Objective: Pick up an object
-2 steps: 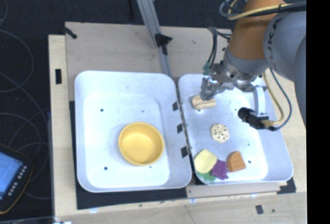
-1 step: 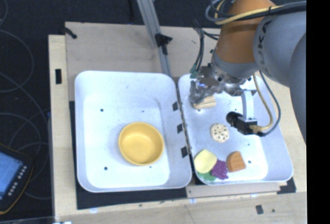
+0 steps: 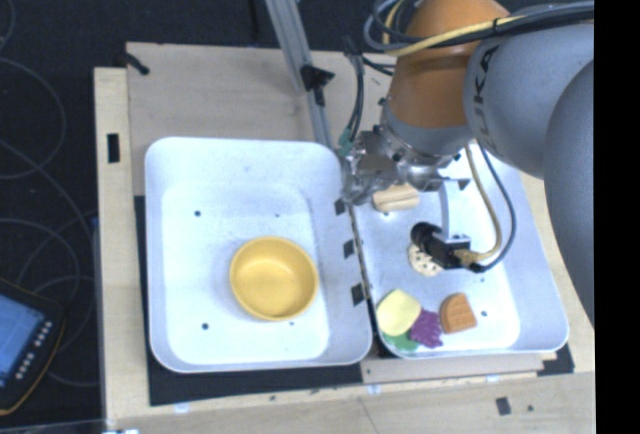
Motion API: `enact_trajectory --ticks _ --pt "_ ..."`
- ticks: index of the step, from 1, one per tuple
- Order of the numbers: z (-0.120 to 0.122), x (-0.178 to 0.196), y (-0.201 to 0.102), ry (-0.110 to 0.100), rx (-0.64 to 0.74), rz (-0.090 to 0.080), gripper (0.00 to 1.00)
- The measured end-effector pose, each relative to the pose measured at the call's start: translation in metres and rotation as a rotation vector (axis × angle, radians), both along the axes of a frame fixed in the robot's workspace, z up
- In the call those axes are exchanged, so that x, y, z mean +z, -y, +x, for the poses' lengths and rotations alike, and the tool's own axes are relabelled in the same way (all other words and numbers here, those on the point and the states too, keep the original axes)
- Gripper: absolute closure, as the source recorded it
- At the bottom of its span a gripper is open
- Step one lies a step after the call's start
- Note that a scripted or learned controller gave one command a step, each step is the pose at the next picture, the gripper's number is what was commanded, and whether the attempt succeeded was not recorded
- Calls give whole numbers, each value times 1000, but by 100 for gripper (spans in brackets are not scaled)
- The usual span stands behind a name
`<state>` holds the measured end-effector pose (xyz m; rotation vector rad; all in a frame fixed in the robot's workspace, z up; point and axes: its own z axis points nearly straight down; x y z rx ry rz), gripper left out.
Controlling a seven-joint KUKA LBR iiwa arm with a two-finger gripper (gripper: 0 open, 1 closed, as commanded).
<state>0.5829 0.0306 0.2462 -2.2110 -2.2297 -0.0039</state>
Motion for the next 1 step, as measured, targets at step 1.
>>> enact_trajectory --ticks 1 --pt "-26 -4 -45 -1 -1 -1 100"
